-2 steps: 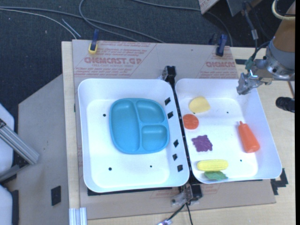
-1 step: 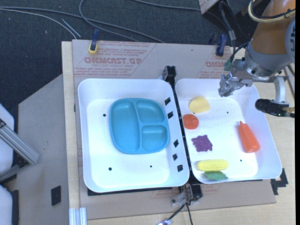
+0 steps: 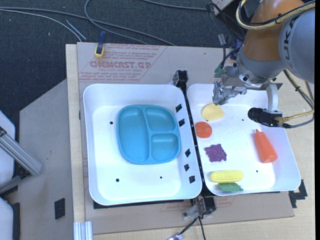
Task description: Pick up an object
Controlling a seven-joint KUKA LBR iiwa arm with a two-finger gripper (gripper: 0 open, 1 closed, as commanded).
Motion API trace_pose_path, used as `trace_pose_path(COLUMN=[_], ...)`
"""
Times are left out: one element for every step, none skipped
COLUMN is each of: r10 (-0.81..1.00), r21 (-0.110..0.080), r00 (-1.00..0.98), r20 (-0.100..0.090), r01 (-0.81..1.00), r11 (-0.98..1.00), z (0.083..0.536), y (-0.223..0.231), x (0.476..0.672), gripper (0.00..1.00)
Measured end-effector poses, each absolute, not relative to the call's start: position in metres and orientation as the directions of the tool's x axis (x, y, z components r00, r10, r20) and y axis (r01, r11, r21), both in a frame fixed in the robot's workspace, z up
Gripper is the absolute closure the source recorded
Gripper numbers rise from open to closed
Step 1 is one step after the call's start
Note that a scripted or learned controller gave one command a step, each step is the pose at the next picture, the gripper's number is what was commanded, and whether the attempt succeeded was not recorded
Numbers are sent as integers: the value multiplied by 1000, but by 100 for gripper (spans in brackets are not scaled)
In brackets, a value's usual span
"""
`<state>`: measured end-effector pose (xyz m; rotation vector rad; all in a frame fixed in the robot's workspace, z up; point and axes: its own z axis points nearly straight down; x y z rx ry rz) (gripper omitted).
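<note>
From the fixed camera above the bench, the grey-and-orange arm (image 3: 272,31) reached in from the right, its gripper (image 3: 220,100) poised over the upper left part of the right-hand bin (image 3: 287,176). The fingertips hung just above the top edge of a pale yellow toy (image 3: 213,113), apparently touching or nearly touching it; nothing could be seen between them, and how far apart they stood could not be told from this angle.

Just below the yellow piece lay an orange round item (image 3: 203,130), with a purple grape-like cluster (image 3: 216,153) further down. A yellow corn cob (image 3: 226,176) and a green piece (image 3: 229,187) sat touching at the bin's near edge, and an orange carrot-shaped toy (image 3: 264,146) lay well apart toward the right. The left-hand bin (image 3: 95,134) held a blue divided tray (image 3: 148,133).

The yellow toy looked the likely target. The risk, judged from the frame, was that the fingers met only its upper rim: a smooth, rounded piece caught off-centre could squirt out sideways as they closed, sliding toward the bin wall or knocking the orange item beside it. A descent set too shallow could equally leave the arm lifting away with nothing.
</note>
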<state>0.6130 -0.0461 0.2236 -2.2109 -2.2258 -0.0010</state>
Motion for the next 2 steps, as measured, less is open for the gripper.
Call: trace_pose_path(r10=[1000, 1000], r21=[-2, -3], r00=[-5, -6], r20=[2, 3], r01=[1000, 1000], r11=[5, 6], z=[225, 216], y=[-2, 50], x=[611, 605], gripper=[100, 100])
